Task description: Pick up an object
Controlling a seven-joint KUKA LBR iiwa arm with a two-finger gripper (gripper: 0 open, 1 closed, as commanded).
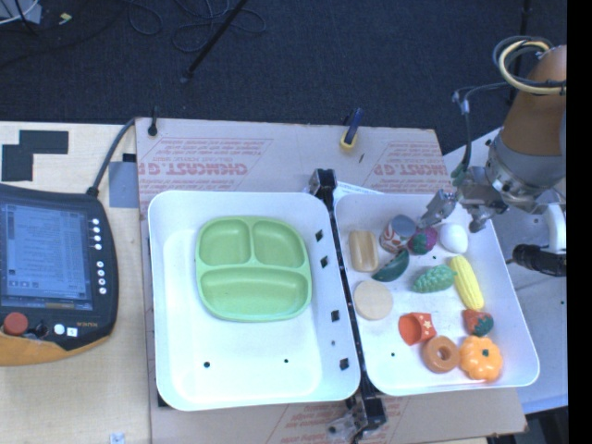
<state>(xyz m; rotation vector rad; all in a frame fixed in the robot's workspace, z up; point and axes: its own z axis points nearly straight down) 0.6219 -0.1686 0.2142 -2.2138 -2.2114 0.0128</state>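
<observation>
I am looking down on the worktop (92,155), which is carrying two white bins side by side. The left bin (185,359) is holding a green divided plate (252,269) toward its upper half. The right bin (518,340) is holding a scatter of toy food. The arm (532,123) is reaching in from the right over the upper corner of that bin, and its jaws (442,206) are hanging just above the top of the pile; I cannot tell from here whether they are apart or together, and I am seeing nothing between them. Just beside the tip, a purple and green piece (423,240) is lying against a grey one (400,228), with a white egg (453,238) to their right. A corn cob (468,282) is lying along the right side, near a green leafy piece (433,278). A bread roll (363,251) and a pale round disc (374,300) are sitting by the left wall. A doughnut (441,352) is touching a small pumpkin (480,358) at the bottom.
</observation>
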